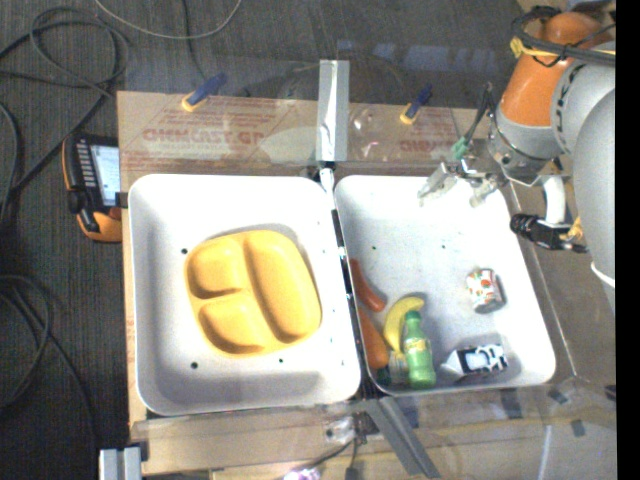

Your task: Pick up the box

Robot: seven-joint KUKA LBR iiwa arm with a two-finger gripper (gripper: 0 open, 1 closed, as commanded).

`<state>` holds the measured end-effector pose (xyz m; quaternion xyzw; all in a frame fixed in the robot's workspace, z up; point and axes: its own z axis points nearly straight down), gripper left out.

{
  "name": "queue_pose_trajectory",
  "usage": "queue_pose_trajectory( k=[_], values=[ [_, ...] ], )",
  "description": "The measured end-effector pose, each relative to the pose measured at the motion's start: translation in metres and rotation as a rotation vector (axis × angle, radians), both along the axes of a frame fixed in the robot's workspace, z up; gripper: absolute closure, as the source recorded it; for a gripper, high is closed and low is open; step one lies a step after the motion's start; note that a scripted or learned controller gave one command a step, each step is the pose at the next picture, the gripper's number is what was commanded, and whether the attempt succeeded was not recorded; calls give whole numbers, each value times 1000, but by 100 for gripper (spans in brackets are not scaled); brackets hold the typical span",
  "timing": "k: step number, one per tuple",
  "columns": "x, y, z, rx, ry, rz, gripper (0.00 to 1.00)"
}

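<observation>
A small black and white box (478, 360) lies on its side in the front right corner of the right bin (440, 238). My gripper (457, 189) hangs over the bin's back right part, far behind the box. Its two fingers (433, 185) are spread open and nothing is between them. The grey arm with its orange band (530, 88) reaches in from the upper right.
A small white and red packet (484, 288) lies behind the box. A banana (399, 317), a green bottle (417, 349) and orange carrots (370, 318) crowd the bin's front left side. The left bin (150, 268) holds a yellow divided tray (254, 290).
</observation>
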<state>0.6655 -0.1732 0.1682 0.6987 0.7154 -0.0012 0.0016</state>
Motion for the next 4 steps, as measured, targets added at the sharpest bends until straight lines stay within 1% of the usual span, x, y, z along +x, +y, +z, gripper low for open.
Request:
queue_pose_trajectory(
  k=[1, 2, 3, 4],
  values=[
    [3, 41, -42, 3, 2, 329, 0],
    [-60, 68, -77, -3, -13, 250, 0],
    [-37, 41, -78, 2, -11, 71, 0],
    [-52, -46, -55, 7, -2, 74, 0]
  ],
)
